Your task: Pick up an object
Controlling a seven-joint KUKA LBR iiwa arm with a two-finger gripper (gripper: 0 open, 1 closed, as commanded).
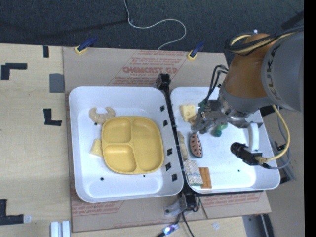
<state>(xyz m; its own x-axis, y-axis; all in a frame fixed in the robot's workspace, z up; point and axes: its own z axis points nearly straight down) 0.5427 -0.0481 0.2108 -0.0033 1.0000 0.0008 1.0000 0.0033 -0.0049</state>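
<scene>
Dark carpet runs along the top of the scene, with a thin white cable (158,22) looping across it; below that a brown cardboard sheet (143,68) lies under two shallow white bins placed side by side.

Over the right bin (256,179) the gripper (206,123) hangs low near the bin's upper left part, reached in from the right on the grey arm (284,68) with its orange band (247,65). Whether its fingers are apart or together I cannot tell; they are dark and blur into the mechanism. A small green object (218,130) sits just beside the gripper tip, touching or nearly touching it, though nothing can be seen clamped between the fingers. Just left of the gripper lies a pale yellow chunk (187,112), possibly a toy cheese wedge. Below it rests a watermelon slice toy (196,145), reddish with dark seeds, and lower still, near the bin's front left corner, a patterned packet (192,172) with an orange-brown piece (205,177) beside it. A black cylindrical part with a cable (244,152) hangs over the middle of this bin.

In the left bin (81,100) a yellow divided plate (132,144) fills the centre. A tan curved piece (101,114) lies at its upper left edge, and a pale yellow wedge (96,147) pokes out from its left side.

Two blue and yellow clamps (85,45) grip the cardboard's top edge.
</scene>
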